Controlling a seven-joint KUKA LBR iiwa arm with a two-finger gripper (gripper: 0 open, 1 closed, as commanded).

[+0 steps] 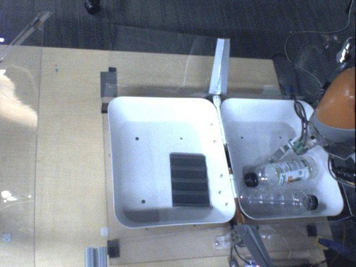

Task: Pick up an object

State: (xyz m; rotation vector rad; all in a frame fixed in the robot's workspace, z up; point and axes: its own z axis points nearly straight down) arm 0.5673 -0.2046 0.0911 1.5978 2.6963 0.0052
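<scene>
Claw (293, 147) above clear bottle (281, 173), black cap, green-white label

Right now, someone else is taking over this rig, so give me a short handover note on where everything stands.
Gripper: low in the right bin, at the upper clear plastic bottle; whether it grips anything cannot be told.
Things: two clear plastic bottles lie in the right bin, the upper one with a label and black cap, the lower bottle along the near wall. A dark ribbed block lies in the left bin.
Done: nothing visibly lifted.
Left: grasp and lift one object.
</scene>
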